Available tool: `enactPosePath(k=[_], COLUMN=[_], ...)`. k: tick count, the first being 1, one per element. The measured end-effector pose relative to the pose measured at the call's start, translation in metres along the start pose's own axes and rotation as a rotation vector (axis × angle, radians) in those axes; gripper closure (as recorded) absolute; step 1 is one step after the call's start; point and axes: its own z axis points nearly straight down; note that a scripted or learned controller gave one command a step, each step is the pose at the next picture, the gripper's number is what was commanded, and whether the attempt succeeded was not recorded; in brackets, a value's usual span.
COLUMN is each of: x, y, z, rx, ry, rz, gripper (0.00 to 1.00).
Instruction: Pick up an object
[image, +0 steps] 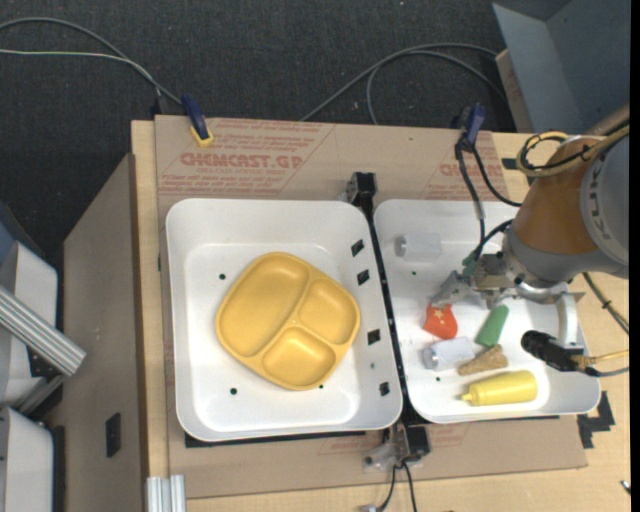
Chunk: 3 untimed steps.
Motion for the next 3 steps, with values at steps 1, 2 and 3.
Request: enactPosePath(k=[1, 2, 3], x=[0.000, 0.007, 0.007], y=[0.003, 0.011, 0.013], z=[-0.014, -0.076, -0.129], rx=[-0.011, 0.002, 0.002], ry=[-0.002, -0.008, -0.008], rz=[-0.001, -0.001, 0.000], gripper=[1.00, 1.00, 1.00])
